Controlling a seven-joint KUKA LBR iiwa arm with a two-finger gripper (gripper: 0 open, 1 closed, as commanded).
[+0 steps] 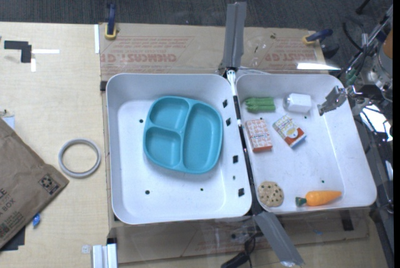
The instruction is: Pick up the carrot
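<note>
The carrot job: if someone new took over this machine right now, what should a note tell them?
Gripper: at the right bin's far right edge, holding nothing that I can see; whether its fingers are open or shut is unclear.
Carrot: lying near the right bin's front right corner, beside a cookie, well apart from the gripper.
Also there: two small boxes, a green item, a white item. Blue plate in the left bin.
Done: nothing yet.
Left: reach the carrot, grip it, lift it.

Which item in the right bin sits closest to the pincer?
The white block near the bin's top right, just left of the pincer. The green pea pod, two cartons, cookie and carrot all lie farther off.
</note>
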